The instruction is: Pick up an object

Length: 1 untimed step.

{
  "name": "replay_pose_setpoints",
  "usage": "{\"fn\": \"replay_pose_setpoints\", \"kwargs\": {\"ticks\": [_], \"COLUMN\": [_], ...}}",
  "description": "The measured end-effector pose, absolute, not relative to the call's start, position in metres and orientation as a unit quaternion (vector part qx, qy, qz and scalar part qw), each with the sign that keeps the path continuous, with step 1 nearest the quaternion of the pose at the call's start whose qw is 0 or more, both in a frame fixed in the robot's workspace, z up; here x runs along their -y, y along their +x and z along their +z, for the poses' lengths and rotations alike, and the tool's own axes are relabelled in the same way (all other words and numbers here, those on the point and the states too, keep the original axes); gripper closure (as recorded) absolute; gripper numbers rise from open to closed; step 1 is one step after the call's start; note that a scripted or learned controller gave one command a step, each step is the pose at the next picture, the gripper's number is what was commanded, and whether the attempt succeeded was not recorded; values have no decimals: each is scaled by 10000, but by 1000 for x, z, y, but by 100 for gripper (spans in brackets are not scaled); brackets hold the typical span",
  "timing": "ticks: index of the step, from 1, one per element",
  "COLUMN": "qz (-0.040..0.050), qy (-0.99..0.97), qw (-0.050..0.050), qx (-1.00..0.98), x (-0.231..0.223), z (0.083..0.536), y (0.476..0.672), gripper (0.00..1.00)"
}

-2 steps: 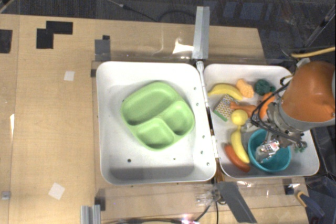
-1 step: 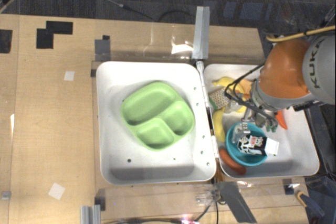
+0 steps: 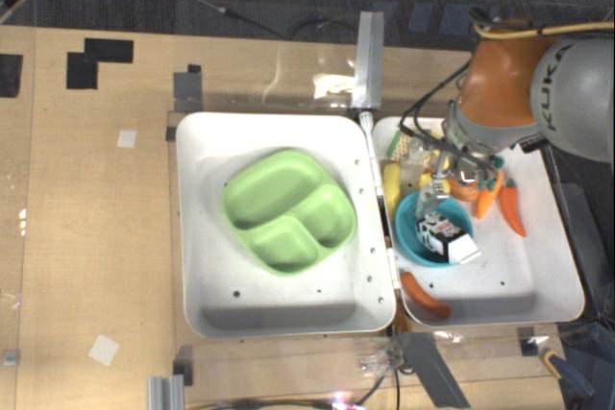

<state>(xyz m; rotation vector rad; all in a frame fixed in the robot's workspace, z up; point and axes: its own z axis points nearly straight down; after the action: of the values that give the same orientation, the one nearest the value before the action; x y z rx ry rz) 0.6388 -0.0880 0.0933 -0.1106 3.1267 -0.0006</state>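
Orange carrot (image 3: 510, 209), banana (image 3: 391, 184) and blue bowl (image 3: 430, 230) crowd the right bin (image 3: 553, 288), so the gripper (image 3: 444, 180), whose opening I cannot tell, may snag the bowl's rim.

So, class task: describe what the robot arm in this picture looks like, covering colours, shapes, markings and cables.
The arm is a rounded grey shell with part of the KUKA name in dark letters. Above the wrist sits a wide orange band. Black cables loop down from the band toward the gripper, a small cluster of metal and dark parts.
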Motion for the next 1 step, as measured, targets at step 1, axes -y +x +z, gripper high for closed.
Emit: {"fn": "replay_pose_setpoints", "kwargs": {"ticks": [1], "qz": [-11], "qy": [-508], "qw": [98], "qx": [-9987], "x": [84], "z": [92], "y": [622], "gripper": [0]}}
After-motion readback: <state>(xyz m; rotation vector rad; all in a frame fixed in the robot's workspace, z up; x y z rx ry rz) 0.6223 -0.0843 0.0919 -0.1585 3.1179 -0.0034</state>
